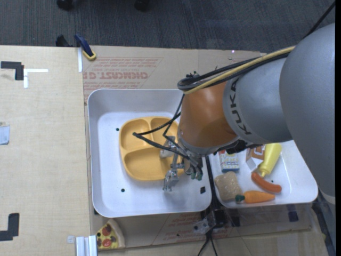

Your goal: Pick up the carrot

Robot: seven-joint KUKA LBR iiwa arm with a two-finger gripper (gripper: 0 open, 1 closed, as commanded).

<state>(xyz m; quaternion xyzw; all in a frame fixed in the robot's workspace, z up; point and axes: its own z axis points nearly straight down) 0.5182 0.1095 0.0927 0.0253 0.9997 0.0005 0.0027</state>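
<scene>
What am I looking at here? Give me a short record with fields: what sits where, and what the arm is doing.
left bin: holds a yellow divided plate
right bin: holds the carrot, a hot dog, a yellow bottle, a slice of bread and a small carton
carrot: lies near the right bin's front edge, untouched
gripper: over the left bin, at the plate's edge, apart from the carrot
outside the bins: a pizza slice toy on the bench in front of the left bin

Bright, even overhead light; soft shadows under arm [277, 95] in left bin [106, 196]. Mild glare on bin rims. Arm close to cam, slightly soft; floor dim at top.
</scene>
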